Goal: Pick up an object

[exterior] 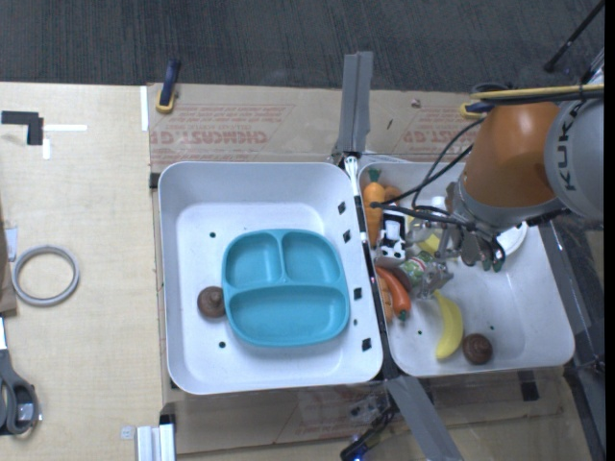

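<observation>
The right bin (538,339) holds several small things: a yellow banana (448,328), a dark brown round fruit (478,349), a red-orange pepper (394,290), an orange carrot (374,197) and a black-and-white toy (391,235). My gripper (434,269) reaches down into the middle of this bin, just above the banana's top end and right of the pepper. Cables and the wrist hide its fingertips. In the left bin (183,257) lies a teal divided plate (285,286) with a brown round object (211,302) beside its left edge.
The grey arm with its orange band (514,157) covers the back of the right bin. A grey tape ring (43,275) and scissors (17,403) lie on the bench at the left. A grey post (355,104) stands behind the bins.
</observation>
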